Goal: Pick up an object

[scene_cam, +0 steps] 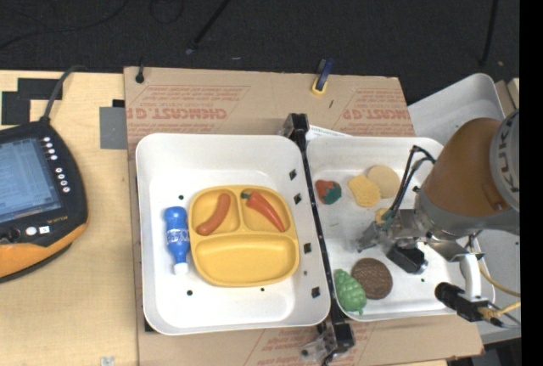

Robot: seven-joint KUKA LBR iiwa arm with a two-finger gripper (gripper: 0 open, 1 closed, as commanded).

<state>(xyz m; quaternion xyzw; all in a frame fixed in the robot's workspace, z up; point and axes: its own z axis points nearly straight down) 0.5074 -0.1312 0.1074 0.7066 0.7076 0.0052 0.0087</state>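
Observation:
My gripper [374,237] hangs low in the right bin [424,148], just above a brown round cookie-like disc [372,278] and below a yellow wedge [365,191]. A cream round piece [383,179] lies beside the wedge. A red and green fruit [327,190] sits near the bin's left wall, and a green bumpy item [349,289] rests at the front left corner. Nothing shows in the gripper's grasp. The orange band and wrist [465,173] hide part of the bin's right side.
The left bin [161,160] holds a yellow divided plate [244,258] with a sausage [213,214] and a red pepper [265,210], and a blue bottle [176,237] beside it. A black divider [307,211] separates the bins. A teach pendant [34,194] lies at far left.

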